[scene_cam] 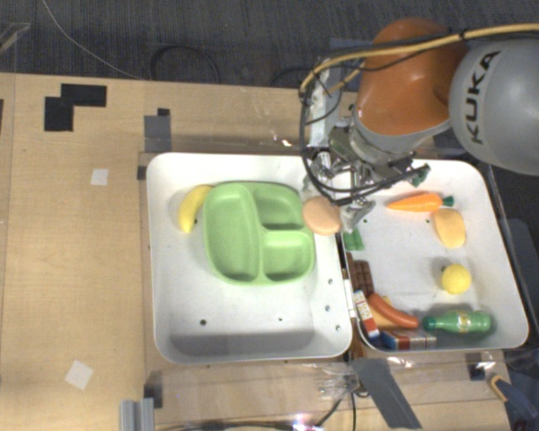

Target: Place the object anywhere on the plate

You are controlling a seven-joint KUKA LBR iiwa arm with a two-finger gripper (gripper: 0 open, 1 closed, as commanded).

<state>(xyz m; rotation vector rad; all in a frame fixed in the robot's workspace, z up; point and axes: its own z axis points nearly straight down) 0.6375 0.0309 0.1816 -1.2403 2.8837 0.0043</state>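
Tan round object (322, 215) is seen at the green plate's (242, 241) 3 o'clock rim, just beside it. Gripper (357, 206) sits at obj's 3 o'clock (finger state can't be told). Plate lies toward 9.

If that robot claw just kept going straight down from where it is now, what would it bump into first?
Probably the round peach-coloured object lying right of the green divided plate, near the wall between the white bins. The gripper hangs about over it, though depth is hard to judge.

Pale wooden bench (63, 268) (black patches), dark, perhaps carpeted floor (162, 16).
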